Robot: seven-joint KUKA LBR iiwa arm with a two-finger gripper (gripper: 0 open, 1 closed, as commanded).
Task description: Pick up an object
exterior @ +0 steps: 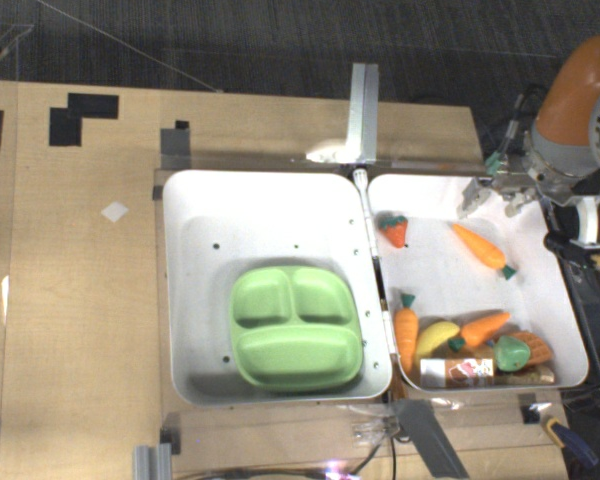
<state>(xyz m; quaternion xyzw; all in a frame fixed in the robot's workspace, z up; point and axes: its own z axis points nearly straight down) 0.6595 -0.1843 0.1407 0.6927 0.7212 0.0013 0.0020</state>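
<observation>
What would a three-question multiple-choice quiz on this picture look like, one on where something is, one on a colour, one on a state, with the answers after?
1. Where does the divided plate lie?
A. In the left bin
B. In the right bin
C. On the bench outside the bins

2. What colour is that plate?
A. Red
B. Green
C. Blue

3. How does the gripper stand?
A. Shut on a carrot
B. Holding nothing, at the far edge of the right bin
C. Resting on the plate

Answers:
1. A: the plate sits inside the left bin, towards its near side.
2. B: its surface is light green all over.
3. B: the gripper hangs by the right bin's far rim with nothing between its fingers, and the lone carrot lies apart from it on the bin floor.
</observation>
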